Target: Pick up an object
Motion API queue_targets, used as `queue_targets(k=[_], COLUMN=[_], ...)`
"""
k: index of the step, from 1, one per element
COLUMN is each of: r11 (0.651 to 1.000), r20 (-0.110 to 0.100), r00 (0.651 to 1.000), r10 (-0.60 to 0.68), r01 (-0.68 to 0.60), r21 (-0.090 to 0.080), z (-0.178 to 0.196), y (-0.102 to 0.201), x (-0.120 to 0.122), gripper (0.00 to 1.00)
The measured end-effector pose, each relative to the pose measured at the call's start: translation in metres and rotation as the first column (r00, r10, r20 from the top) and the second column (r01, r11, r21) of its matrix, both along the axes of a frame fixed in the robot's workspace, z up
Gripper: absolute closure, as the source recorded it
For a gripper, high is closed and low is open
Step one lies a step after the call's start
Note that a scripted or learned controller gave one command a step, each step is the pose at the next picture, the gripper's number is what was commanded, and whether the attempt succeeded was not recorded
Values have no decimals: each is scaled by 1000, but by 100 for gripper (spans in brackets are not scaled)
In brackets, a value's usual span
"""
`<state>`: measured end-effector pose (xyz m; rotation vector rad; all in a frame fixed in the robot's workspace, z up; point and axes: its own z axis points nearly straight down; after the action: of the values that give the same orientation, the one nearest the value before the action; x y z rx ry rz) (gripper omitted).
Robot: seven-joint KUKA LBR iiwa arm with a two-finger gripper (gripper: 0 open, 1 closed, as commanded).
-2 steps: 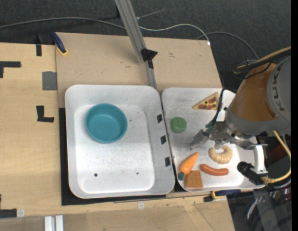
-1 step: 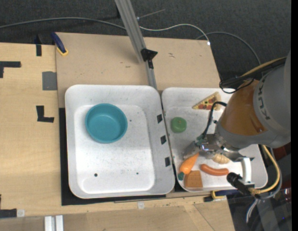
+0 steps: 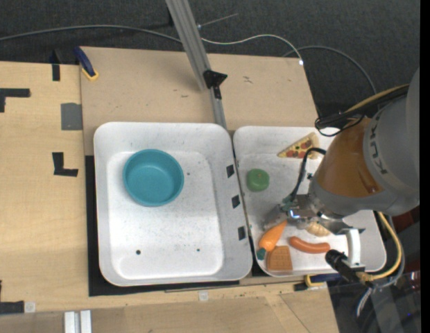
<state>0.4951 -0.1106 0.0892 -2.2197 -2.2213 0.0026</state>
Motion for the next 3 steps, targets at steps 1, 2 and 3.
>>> queue_targets(k=[1, 2, 3], r11=[1000, 1000, 1000], r20=[-1, 3, 5], r00=[1000, 1000, 1000], r10=[0, -1, 0], r01=[0, 1, 0], r21=[2, 0, -1], z=[10, 54, 104], y=[1, -5, -14], x=[0, -3, -7], gripper=[100, 100, 100])
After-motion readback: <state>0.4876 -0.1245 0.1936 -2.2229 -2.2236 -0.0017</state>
